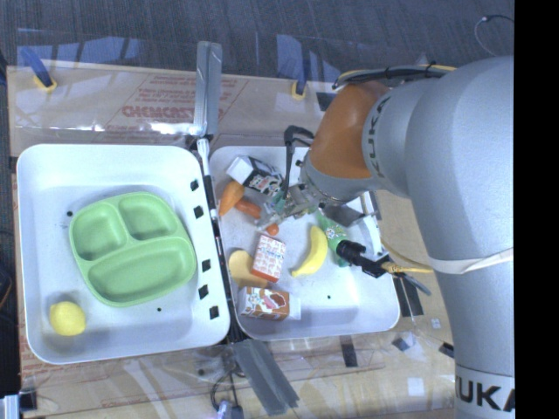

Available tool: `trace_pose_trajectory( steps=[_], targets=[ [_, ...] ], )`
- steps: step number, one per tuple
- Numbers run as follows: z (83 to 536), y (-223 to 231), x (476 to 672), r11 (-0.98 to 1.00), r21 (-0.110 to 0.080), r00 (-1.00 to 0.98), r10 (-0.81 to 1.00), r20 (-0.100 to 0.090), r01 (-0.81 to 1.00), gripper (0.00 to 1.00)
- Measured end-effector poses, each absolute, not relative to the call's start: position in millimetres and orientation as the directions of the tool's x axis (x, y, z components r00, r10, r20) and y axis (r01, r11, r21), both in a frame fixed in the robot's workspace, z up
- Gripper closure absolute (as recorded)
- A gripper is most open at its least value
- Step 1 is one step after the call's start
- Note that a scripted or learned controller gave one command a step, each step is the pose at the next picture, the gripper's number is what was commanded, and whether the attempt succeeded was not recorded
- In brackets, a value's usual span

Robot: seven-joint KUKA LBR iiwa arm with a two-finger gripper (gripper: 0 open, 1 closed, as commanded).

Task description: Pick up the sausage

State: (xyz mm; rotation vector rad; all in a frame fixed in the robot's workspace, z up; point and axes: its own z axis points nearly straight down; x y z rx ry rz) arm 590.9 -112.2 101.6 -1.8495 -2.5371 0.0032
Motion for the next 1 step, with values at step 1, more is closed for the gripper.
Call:
trace_pose_trajectory(
  steps=[1],
  targets=[
    [239.5,-82.7,549.2,0.164,-0.001,-0.164,0.986,0.0,0.986,1.0]
  ],
)
